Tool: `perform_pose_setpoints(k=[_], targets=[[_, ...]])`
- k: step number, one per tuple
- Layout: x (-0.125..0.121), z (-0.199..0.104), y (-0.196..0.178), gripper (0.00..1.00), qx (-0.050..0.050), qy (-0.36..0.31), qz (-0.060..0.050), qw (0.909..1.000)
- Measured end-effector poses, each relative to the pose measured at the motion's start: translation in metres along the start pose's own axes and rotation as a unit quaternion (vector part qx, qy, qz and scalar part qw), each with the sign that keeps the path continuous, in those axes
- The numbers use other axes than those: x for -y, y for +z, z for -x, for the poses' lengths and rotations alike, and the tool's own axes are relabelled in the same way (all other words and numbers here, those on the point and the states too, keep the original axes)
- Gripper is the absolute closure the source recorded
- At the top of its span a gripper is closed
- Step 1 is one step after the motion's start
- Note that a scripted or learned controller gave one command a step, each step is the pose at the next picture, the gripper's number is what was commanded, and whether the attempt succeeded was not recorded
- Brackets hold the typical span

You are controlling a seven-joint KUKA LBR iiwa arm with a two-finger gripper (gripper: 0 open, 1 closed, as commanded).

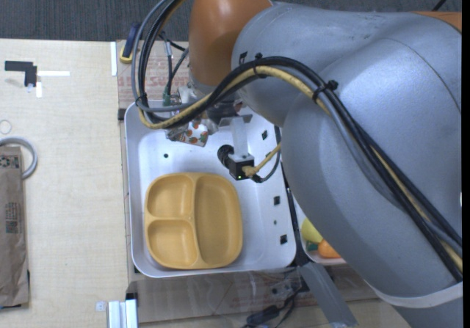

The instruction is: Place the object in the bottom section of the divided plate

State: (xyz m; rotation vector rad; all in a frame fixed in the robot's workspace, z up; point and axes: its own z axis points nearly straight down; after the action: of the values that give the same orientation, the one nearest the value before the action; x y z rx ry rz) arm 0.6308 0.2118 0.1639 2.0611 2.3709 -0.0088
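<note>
I am reaching in over the shallow white plastic bin (139, 194) with my big grey arm (352, 106), and its bulk is covering the far end of the bin where my pincer (197, 127) is working. Whether the pincer is spread or pinching I cannot tell — cables and the wrist are hiding it. Just below it I am seeing a small white-and-reddish patterned object (194, 133), possibly the thing I am meant to move, lying on or just above the bin floor near the far wall; the view is too cluttered to be sure.

The yellow divided plate of smooth moulded plastic (194, 221) is sitting flat at the near end of the bin, rounded at the corners, with low ridges splitting it into three wells, all bare. Its near section is facing the open bench edge, so I am judging the carry as short — from the far wall toward the camera.
</note>
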Motion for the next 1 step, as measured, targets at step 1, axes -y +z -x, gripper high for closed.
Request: perform_pose_setpoints(k=[1], targets=[[-0.0251,-0.0046,0.0295,1.0,0.0,0.223,-0.001,0.9749]])
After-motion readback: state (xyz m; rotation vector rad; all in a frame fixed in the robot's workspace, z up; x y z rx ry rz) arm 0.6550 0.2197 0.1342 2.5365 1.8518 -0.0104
